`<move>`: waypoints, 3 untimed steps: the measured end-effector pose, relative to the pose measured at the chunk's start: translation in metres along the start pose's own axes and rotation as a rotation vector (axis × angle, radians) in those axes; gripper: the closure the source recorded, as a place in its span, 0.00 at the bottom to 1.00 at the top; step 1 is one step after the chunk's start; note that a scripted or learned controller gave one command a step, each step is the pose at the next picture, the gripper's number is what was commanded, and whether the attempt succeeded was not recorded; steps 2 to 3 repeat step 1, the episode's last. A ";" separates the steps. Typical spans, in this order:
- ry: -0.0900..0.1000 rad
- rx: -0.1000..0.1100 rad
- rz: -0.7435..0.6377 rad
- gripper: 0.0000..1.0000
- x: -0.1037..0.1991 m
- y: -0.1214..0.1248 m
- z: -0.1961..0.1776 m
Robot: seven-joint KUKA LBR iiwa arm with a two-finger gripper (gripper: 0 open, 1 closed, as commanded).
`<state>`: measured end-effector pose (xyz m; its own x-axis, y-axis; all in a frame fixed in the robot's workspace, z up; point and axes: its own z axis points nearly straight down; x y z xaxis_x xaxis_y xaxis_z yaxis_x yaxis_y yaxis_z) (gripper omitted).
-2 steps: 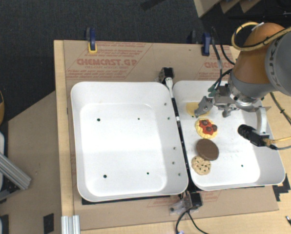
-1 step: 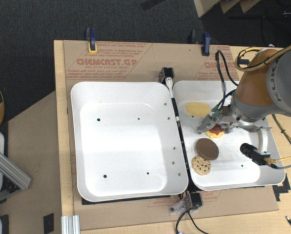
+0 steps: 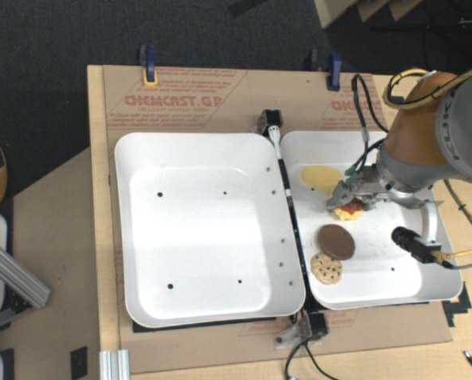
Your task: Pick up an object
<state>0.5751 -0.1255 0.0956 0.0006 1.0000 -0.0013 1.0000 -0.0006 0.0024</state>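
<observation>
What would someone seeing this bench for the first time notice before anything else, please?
Probably the grey arm with its orange band reaching in from the right, its gripper low over a small red and yellow object in the right bin. Beside it lie a pale yellow piece, a brown disc and a cookie. The left bin beside it is a broad white expanse.
</observation>
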 end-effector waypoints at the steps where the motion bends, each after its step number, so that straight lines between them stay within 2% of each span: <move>1: 0.003 -0.012 -0.011 1.00 0.078 0.054 -0.096; 3: 0.003 -0.012 -0.011 1.00 0.078 0.054 -0.096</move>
